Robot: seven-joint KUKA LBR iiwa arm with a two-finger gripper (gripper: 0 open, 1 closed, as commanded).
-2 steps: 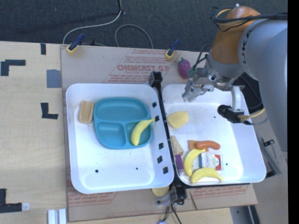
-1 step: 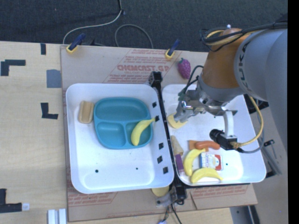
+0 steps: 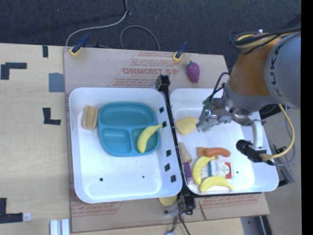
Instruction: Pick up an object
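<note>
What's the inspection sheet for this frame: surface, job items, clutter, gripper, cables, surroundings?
Surface: cardboard-covered bench bearing left bin and right bin side by side.
Job's things: right bin holds pale yellow piece, hot dog, two bananas, small carton.
Clutter: left bin holds blue tray with a banana in it; tan piece beside the tray; purple grapes outside the bins.
Grippers: gripper over right bin beside the pale yellow piece; finger state unclear.
Cables: white cable behind the bench.
Surroundings: dark carpet.

Even bright light, soft shadows, perhaps slight blur overall
</note>
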